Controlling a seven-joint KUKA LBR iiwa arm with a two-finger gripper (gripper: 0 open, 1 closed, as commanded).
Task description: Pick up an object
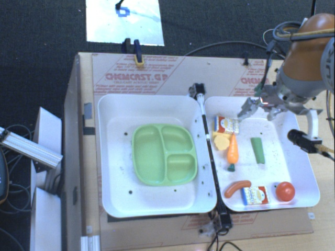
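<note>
Camera view: gripper (260,107) is seen hovering at the right bin's (306,190) 12 o'clock edge, fingers spread, nothing held. Closest target is probably the small carton (226,125), toward 8 o'clock; fingers should be centred over it before being lowered.

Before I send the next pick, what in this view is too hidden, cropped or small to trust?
- Tool: small and blurred above the right bin's far end; open or shut unclear.
- Arm: cut off by the right edge.
- Two printed packets: labels too small to read.
- Yellow piece: partly under the carrot; shape unclear.
- Carrot's dark tip: too small to identify.
</note>
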